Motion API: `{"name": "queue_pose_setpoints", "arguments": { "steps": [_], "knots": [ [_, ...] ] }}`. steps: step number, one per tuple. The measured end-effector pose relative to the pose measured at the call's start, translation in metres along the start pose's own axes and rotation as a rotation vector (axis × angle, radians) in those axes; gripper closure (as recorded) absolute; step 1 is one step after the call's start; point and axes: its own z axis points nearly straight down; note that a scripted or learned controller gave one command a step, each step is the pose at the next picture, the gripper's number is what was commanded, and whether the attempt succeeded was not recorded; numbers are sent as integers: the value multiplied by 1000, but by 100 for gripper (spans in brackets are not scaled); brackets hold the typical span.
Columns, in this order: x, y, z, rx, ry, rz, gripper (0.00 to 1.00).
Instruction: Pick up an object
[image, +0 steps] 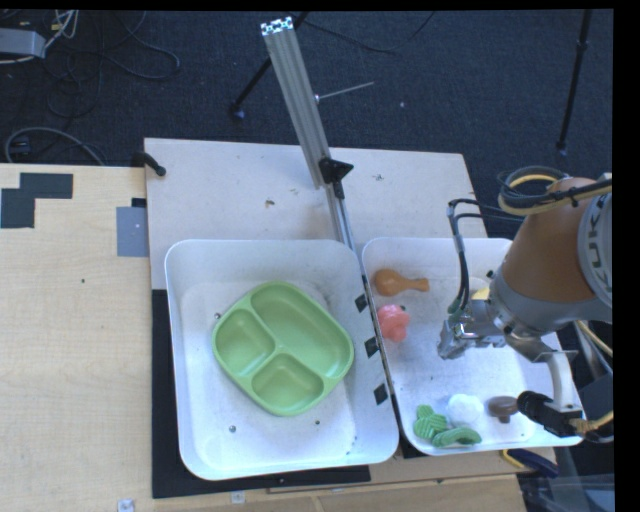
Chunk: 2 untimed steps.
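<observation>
While the gripper (458, 342) hangs over the right shallow white bin (440, 262), you can't tell its finger state, and your candidates, the pink rounded toy (392, 322) and orange spoon-shaped piece (397, 284), lie just beside it.

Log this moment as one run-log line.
arm: over right bin | gripper: above bare floor, nothing seen held | nearest: pink toy | left bin: green tray | pick: not done

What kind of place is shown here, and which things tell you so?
Probably a robotics lab set up for grasping trials: a robot arm reaches over two white bins, toys and a green divided plate lie inside them, and cables trail across dark carpet.
</observation>
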Motion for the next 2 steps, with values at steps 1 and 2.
{"name": "queue_pose_setpoints", "arguments": {
  "steps": [1, 2],
  "knots": [
    [0, -4, -43, 0, 0, 0, 100],
    [-1, -3, -78, 0, -1, 0, 100]
  ]
}}
